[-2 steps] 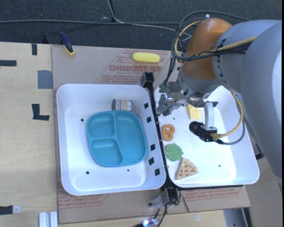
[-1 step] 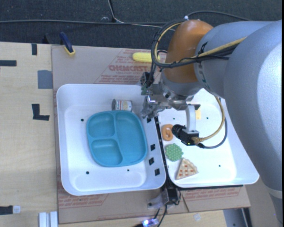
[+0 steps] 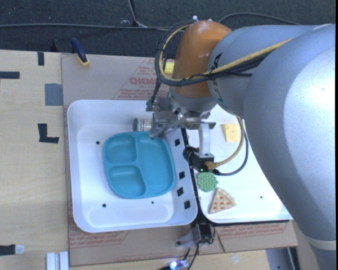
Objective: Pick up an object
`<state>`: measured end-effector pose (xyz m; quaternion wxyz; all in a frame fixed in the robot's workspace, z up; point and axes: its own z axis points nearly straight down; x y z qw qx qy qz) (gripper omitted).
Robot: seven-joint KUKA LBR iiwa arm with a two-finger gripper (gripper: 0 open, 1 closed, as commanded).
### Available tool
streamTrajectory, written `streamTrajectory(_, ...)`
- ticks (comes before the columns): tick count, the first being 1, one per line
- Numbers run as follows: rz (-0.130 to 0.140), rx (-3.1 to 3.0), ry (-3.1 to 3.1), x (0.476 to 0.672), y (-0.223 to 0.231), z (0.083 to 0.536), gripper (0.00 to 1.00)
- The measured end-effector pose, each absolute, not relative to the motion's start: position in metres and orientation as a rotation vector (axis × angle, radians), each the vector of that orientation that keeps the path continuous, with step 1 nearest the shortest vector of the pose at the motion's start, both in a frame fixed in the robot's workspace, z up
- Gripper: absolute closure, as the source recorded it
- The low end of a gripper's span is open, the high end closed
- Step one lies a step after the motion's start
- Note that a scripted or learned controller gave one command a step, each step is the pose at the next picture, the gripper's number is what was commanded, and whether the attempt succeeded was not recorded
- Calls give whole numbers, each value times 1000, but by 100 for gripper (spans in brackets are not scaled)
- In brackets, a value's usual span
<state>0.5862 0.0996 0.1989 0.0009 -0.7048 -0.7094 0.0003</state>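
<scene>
Gripper (image 3: pixel 156 127) sits mid-frame over the blue tray's (image 3: pixel 139 165) top edge; can't tell its fingers' state. Tray looks light, stiff, slick plastic, so I'd pinch the rim.

Arm (image 3: pixel 293 94): smooth grey casing, large rounded links. Orange band (image 3: pixel 200 52) above wrist. Black and yellow cables (image 3: pixel 236 66) routed externally. Metal wrist fittings (image 3: pixel 180 117).
</scene>
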Motion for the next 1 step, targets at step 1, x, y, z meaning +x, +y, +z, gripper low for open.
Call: streamTrajectory(1,3,-2218,-2223,586,97,199,0)
